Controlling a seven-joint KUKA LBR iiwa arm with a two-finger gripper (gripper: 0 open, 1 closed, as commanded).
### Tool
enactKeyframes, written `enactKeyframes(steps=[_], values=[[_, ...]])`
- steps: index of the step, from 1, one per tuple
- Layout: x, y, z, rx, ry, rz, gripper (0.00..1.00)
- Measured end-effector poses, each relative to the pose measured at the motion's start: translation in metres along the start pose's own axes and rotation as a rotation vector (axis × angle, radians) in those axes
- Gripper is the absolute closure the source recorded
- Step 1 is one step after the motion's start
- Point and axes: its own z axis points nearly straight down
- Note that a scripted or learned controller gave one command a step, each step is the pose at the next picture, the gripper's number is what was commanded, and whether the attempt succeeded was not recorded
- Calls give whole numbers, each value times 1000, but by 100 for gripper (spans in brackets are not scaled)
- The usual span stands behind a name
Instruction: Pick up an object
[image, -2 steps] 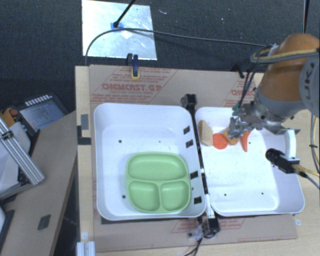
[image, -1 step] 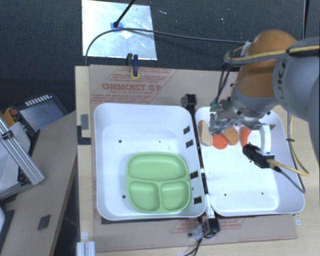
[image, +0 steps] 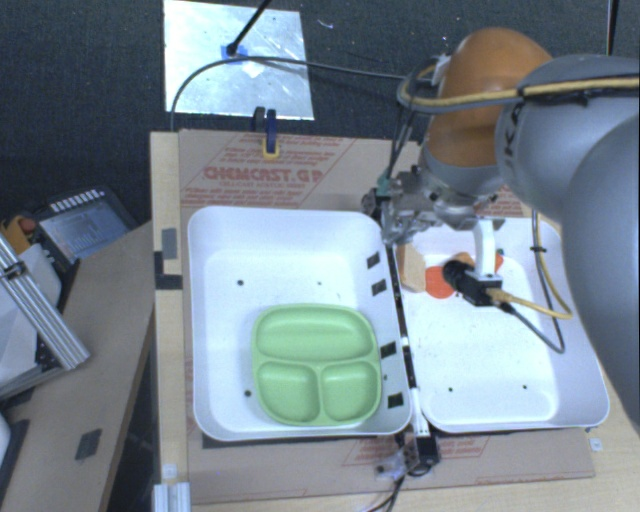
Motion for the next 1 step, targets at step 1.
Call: enactKeyframes(steps=[1], values=[[50, 30, -2, 0, 1, 0, 100]])
